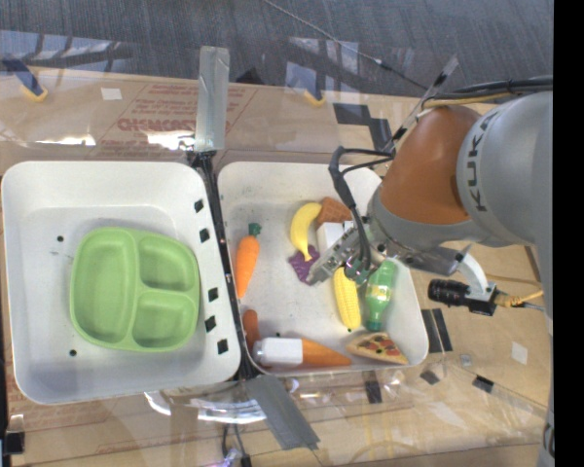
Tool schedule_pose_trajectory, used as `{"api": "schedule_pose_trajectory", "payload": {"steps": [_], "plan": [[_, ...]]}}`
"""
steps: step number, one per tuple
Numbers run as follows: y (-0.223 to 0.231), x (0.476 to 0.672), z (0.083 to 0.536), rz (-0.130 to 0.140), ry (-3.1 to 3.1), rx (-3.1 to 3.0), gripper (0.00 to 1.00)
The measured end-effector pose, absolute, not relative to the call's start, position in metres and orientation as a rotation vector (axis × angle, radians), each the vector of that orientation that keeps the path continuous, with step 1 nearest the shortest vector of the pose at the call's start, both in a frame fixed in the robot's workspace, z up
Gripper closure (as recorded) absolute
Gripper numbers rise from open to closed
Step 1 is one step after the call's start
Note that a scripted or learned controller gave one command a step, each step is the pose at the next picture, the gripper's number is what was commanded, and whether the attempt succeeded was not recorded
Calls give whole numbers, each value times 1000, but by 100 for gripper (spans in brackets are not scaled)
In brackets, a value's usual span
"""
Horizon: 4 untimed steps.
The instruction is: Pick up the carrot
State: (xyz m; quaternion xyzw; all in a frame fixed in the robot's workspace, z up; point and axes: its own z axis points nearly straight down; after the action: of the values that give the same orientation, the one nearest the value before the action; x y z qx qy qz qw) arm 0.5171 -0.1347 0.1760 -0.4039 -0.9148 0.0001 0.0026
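Observation:
The carrot, orange with a small green top, lies lengthwise against the left wall of the right bin. My gripper hangs over the middle of that bin, to the right of the carrot and apart from it. It sits above a purple item and the upper end of a corn cob. The grey arm with its orange band covers the bin's right side. Nothing is seen held in the gripper.
The right bin also holds a banana, a green bottle, a pizza slice, a white cylinder and a long orange cone. A green divided plate lies in the left bin.

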Motion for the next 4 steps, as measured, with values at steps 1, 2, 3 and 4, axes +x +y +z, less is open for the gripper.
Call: {"api": "schedule_pose_trajectory", "payload": {"steps": [1, 2, 3, 4], "plan": [[-108, 487, 238, 0, -2776, -1474, 100], [-27, 542, 190, 2, -2565, -1809, 100], [17, 560, 191, 1, -2657, -1676, 100], [14, 638, 224, -1, -2795, -1439, 100]]}}
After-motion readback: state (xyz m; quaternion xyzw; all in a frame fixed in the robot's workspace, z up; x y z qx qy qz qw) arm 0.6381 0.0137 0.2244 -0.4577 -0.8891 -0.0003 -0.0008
